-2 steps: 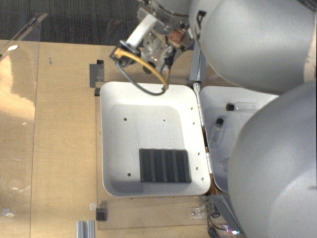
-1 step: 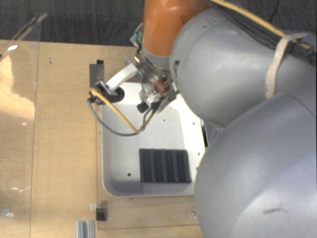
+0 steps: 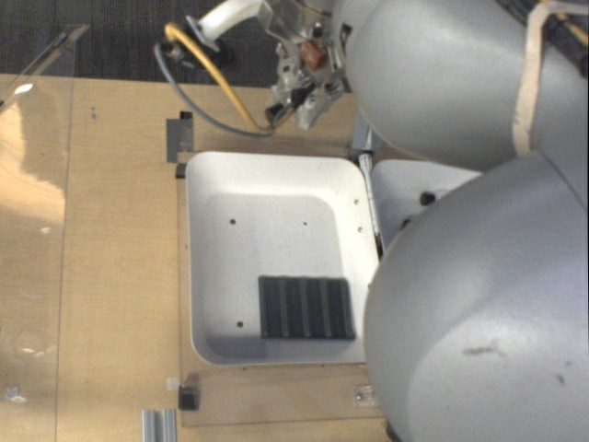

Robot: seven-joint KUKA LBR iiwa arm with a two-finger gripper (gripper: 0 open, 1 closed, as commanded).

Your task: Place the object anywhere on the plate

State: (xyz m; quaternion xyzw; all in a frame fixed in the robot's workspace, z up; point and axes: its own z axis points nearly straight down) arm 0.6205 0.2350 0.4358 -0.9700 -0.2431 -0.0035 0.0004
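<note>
Currently my gripper [image 3: 308,86], finger state indiscernible, hangs beyond the left bin's [image 3: 207,247] far edge; I should descend squarely over the dark ridged plate [image 3: 306,308] near its near edge.

Two white bins [image 3: 207,247], one black ribbed object [image 3: 306,308].

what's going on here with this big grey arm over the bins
A grey robot arm reaches in from the right and covers most of the right white bin. Its gripper hangs above the far edge of the left white bin, over the wooden bench, with a small reddish-brown thing up among its parts; whether that is gripped cannot be told. In the left bin a dark ribbed rectangular plate lies flat near the front, with nothing on it.
</note>
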